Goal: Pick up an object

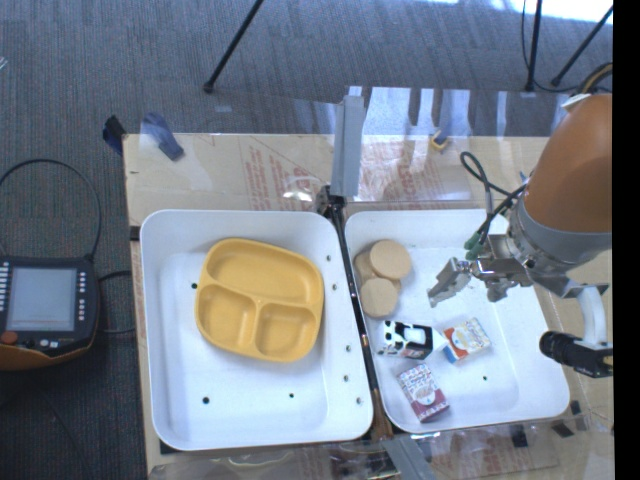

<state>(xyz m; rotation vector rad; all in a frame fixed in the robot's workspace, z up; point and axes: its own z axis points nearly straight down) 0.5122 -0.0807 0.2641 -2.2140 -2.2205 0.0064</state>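
**Arm poised over the right bin, nothing in its grasp**

A grey carpeted floor ran behind the bench, crossed by the dark legs of stands, and a teach pendant (40, 303) with a pale screen lay on the floor off the bench's left side. The wooden bench top (230, 173) carried two shallow white bins side by side, their inner rims touching along the middle.

The left bin (170, 388) held a yellow divided plate (262, 299) with three compartments, lying flat and tilted slightly toward the upper left corner.

The right bin (520, 388) held the loose items. Round tan discs (381, 274) sat stacked and overlapping near its upper left, close to the shared rim. Below them lay a black-and-white cow-patterned carton (404, 339) on its side. Just right of it lay a small red-and-white carton (466, 339), apart from the cow carton by a narrow gap. Nearer the front edge lay a red packet (423, 392), tilted, by itself.

The arm (570, 168) reached in from the right, its orange band large at the upper right. The gripper (450, 280) hung over the bare middle of the right bin, right of the discs and above the two cartons. Its fingers (441, 288) pointed toward the left and looked slightly parted, with no object between them. None of the items touched the gripper.
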